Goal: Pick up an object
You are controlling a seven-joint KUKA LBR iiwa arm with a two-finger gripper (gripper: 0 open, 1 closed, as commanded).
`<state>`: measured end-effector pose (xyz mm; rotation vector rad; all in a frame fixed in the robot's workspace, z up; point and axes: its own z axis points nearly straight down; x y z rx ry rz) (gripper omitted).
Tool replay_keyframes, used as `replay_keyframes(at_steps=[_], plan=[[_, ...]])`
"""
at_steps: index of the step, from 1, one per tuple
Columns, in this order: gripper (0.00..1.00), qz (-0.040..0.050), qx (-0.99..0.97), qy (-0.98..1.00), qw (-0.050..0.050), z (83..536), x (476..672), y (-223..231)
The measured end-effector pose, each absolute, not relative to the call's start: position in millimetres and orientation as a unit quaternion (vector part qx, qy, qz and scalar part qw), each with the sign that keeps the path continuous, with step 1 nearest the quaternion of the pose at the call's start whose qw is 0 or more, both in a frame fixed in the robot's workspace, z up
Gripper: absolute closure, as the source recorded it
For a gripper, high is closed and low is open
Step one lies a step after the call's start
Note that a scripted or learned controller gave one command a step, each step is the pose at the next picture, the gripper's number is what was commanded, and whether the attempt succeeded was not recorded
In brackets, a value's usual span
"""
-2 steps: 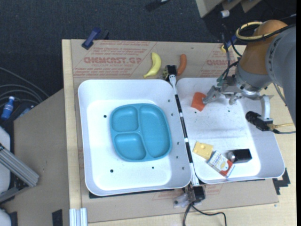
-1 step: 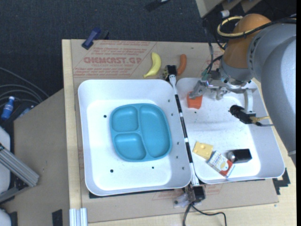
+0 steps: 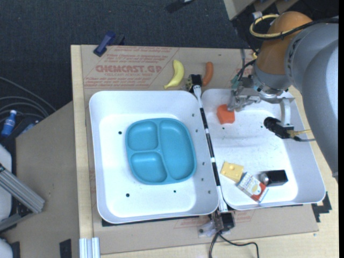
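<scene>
My gripper (image 3: 237,99) hangs over the far left part of the right bin (image 3: 301,160). A small orange-red block (image 3: 226,115) lies just below and left of the gripper tip, close to it or touching; I cannot tell which. Nearer the front of this bin lie a yellow cheese-like wedge (image 3: 232,170), a small white and red packet (image 3: 250,186) and a black block (image 3: 277,177). The arm's grey body and orange band cover the bin's far right corner.
The left bin (image 3: 107,187) holds a blue divided plate (image 3: 160,150). Behind the bins, on the bench, lie a yellow banana (image 3: 175,74) and an orange sausage-shaped toy (image 3: 207,73). A dark ridge (image 3: 207,138) separates the two bins.
</scene>
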<state>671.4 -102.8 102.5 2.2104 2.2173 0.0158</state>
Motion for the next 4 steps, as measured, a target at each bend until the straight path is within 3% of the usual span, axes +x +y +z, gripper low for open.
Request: replay_keyframes(at_steps=[1, 2, 3, 4], plan=[[0.00, 0.0048, 0.706, 0.708, 0.005, 102, 671.2, -103], [1.00, 0.0055, 0.706, 0.708, 0.007, 113, 672.1, -103], [0.00, 0.0052, 0.706, 0.708, 0.006, 113, 671.9, -102], [1.00, 0.0059, 0.705, 0.709, 0.008, 124, 672.7, -102]])
